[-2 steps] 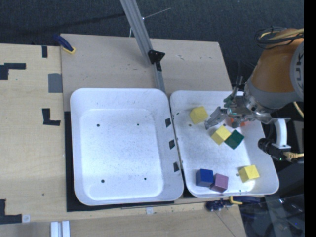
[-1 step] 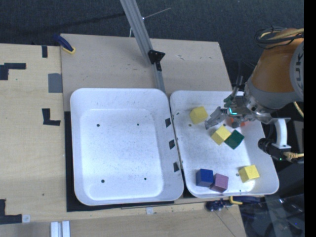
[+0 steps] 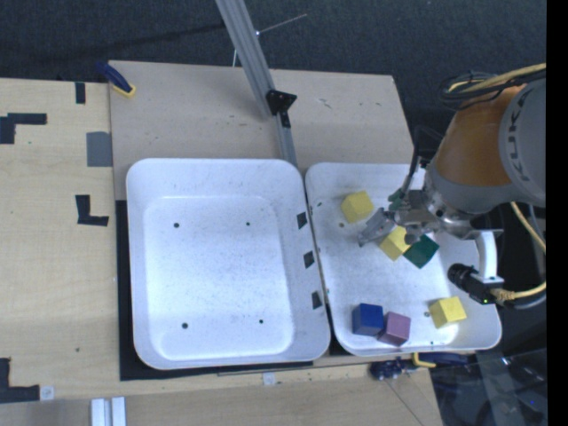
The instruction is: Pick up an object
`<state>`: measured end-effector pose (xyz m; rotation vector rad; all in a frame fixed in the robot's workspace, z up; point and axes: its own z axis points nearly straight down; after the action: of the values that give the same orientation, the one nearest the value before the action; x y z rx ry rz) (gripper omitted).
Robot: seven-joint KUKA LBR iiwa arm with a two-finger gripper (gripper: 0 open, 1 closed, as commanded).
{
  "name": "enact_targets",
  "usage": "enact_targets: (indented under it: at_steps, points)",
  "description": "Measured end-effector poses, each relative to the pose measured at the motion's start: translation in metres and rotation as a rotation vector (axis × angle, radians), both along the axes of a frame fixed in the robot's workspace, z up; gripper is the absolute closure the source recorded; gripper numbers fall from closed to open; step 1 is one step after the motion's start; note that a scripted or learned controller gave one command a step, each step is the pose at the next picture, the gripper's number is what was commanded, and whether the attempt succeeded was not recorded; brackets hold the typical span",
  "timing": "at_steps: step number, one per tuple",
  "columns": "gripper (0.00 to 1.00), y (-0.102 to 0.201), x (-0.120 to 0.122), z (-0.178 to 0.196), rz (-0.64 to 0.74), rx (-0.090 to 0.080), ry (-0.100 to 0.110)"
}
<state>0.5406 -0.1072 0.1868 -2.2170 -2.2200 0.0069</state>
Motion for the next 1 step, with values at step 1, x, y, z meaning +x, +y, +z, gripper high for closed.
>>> enact_targets:
  at_steps: [1]
  points:
    - [0.0,0.0013,-0.0029,-0.0439,0.0,0.0,0.001]
